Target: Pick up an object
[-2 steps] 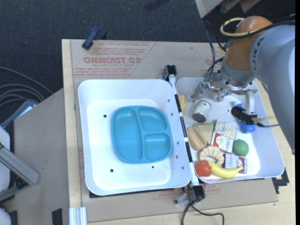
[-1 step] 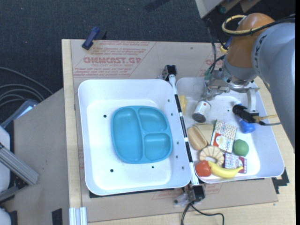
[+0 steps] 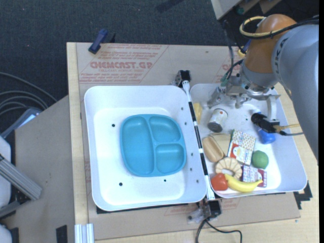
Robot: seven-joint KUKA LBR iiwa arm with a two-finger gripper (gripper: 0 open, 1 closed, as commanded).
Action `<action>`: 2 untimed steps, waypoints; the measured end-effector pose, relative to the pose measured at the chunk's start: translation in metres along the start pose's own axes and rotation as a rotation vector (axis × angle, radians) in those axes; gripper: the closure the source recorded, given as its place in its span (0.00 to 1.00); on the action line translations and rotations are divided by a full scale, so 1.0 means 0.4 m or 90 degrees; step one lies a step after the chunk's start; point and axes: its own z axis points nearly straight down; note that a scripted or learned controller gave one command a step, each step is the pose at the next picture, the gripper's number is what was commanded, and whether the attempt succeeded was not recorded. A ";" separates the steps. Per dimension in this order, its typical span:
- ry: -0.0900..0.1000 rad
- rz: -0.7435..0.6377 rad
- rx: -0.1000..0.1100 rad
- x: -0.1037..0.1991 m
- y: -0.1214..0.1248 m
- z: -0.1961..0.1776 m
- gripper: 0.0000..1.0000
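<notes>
Tool (image 3: 229, 97) is held over the right bin (image 3: 296, 178), close above the white cup (image 3: 218, 119); whether it is spread or pressed together cannot be told. Descent is best centred on the cup.

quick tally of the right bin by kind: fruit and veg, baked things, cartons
fruit and veg: 3 (banana, tomato, green fruit)
baked things: 2 (bun, pastry)
cartons: 2 (big carton, small carton)
total: 7

Single camera, fixed high above worktop (image 3: 126, 67), angled down, mid-distance; left bin (image 3: 104, 135) centre frame, right bin (image 3: 288, 156) and arm (image 3: 298, 39) right of it.
</notes>
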 end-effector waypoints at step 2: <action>0.000 0.000 0.000 0.046 -0.001 0.025 0.00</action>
